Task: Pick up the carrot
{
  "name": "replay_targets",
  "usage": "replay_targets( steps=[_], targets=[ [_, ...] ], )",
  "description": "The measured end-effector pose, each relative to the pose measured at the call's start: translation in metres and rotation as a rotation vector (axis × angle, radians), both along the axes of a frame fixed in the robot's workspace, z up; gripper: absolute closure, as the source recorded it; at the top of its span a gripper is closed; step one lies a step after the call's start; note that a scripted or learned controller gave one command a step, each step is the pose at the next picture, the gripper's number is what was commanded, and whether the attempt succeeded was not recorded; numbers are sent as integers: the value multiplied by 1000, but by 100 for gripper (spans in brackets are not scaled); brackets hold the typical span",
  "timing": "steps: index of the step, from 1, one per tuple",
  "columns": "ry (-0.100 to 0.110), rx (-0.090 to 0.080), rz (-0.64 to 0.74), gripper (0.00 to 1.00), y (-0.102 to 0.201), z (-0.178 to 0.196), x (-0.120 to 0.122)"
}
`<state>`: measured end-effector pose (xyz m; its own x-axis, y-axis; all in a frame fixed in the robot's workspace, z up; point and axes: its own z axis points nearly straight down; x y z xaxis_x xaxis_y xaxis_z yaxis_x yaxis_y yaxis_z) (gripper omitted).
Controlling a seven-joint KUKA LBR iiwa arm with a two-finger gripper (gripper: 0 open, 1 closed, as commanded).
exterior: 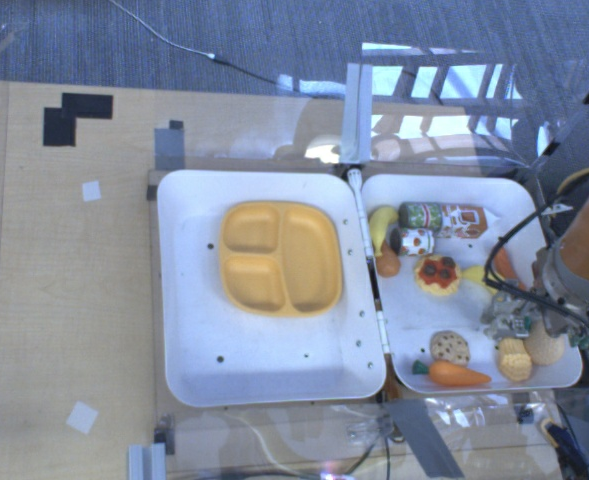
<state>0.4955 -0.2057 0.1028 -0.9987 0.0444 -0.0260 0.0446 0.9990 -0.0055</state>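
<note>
The carrot (458,374) is orange with a green stub and lies flat along the front wall of the right bin (414,313), just below a cookie (449,346). My gripper (512,318) hangs over the right side of that bin, up and to the right of the carrot and apart from it. It is just above a yellow corn-like piece (515,360). The grey arm with its orange band (586,238) comes in from the right and hides part of the bin's right edge.
The right bin also holds a banana (379,226), a can (419,215), a carton (464,220), a pizza toy (438,275) and a tan roll (547,348). A yellow divided plate (279,258) lies in the left bin (189,318).
</note>
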Motion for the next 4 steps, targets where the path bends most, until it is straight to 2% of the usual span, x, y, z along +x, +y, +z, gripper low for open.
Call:
replay_targets(
  steps=[1, 2, 3, 4],
  targets=[
    [5, 1, -49, 100, -1, 140, -4],
    [11, 5, 10, 100, 60, 180, 7],
    [22, -1, 447, 100, 12, 89, -7],
    [14, -11, 728, 100, 0, 186, 26]
  ],
)
